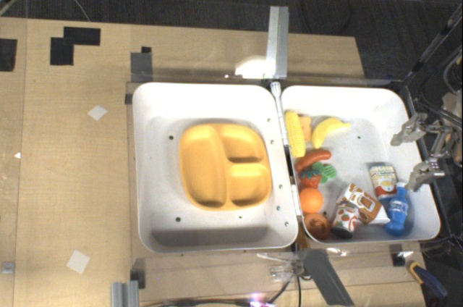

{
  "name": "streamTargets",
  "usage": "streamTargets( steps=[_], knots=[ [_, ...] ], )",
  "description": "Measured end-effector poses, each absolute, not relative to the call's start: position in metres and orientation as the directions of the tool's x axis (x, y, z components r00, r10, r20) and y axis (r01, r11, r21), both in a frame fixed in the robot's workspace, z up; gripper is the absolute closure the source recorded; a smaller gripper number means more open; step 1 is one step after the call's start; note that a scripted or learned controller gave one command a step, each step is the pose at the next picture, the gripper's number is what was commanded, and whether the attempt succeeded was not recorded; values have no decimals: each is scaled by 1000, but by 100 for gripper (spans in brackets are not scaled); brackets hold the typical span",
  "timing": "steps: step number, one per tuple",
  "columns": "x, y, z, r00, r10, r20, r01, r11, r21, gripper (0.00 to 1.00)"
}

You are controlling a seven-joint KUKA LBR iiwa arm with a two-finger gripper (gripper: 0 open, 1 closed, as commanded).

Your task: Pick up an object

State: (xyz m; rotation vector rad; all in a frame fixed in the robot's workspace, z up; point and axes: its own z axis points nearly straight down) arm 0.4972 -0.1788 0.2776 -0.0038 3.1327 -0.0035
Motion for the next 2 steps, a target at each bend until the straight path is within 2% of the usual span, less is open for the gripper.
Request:
streamTargets(
  steps=[1,2],
  knots=[
    [543,-166,125,-980,198,-20,198,980,0,0],
    [593,-144,93,-902,432,-22,432,902,7,0]
  ],
)
